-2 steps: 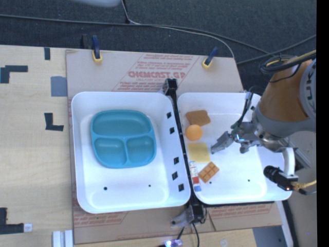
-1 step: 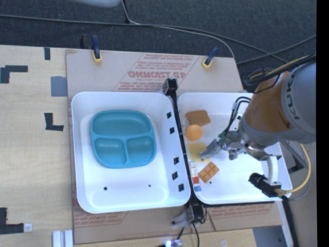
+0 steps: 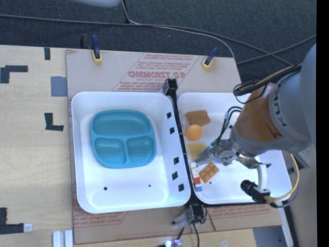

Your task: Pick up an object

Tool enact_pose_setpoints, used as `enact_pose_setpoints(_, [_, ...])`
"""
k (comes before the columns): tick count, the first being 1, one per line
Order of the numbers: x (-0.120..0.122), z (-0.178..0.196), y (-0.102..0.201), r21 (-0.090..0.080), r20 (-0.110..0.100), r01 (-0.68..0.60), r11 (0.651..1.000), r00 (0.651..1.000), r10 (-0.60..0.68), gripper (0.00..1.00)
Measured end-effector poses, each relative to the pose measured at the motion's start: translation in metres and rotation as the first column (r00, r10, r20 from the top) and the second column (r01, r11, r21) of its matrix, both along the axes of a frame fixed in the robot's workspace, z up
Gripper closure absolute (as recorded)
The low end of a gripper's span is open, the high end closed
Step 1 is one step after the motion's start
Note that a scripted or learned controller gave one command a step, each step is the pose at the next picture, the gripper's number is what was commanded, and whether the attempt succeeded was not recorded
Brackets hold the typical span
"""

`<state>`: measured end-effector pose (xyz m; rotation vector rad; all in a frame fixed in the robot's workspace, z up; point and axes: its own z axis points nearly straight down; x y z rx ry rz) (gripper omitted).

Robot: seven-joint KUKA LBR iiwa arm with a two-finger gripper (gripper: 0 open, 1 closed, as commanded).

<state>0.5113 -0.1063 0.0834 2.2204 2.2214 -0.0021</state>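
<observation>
Grey metal and an orange band mark the arm (image 3: 277, 118), which comes in from the right and bends down over the right bin (image 3: 272, 187). Its bulky wrist hangs above the middle of that bin, the orange section tilted toward the divider between the two bins. The gripper (image 3: 215, 153) points leftward and down, low over the bin floor, just right of the small things gathered along the bin's left side. Whether its fingers are apart or together cannot be told from this angle, since the wrist hides most of them, and nothing can be seen between them.

In the right bin, near the divider, lie several small things. A brown bread-like piece (image 3: 198, 118) lies farthest back. Just in front of it sits an orange ball (image 3: 194, 132). In front of the ball lies a pale yellow flat piece (image 3: 197, 150), right beside the gripper's tip. Nearer the front lies a brown waffle-like piece (image 3: 208, 172), and a small red, white and blue item (image 3: 197, 180) lies against the bin's left wall beside it. All of them rest on the bin floor.

The left bin (image 3: 82, 153) holds a teal divided plate (image 3: 123, 138) with three compartments, lying flat toward the back. Both bins stand on a cardboard sheet (image 3: 154, 73) held by two clamps at its far edge.
</observation>
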Motion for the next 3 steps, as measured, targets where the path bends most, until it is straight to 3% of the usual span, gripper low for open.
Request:
enact_pose_setpoints(1, [0.001, 0.012, 0.0, -0.001, 0.002, 0.0, 1.0, 1.0, 0.0, 1.0])
enact_pose_setpoints(3, [0.002, 0.117, -0.001, 0.001, 0.005, -0.001, 1.0, 1.0, 0.001, 1.0])
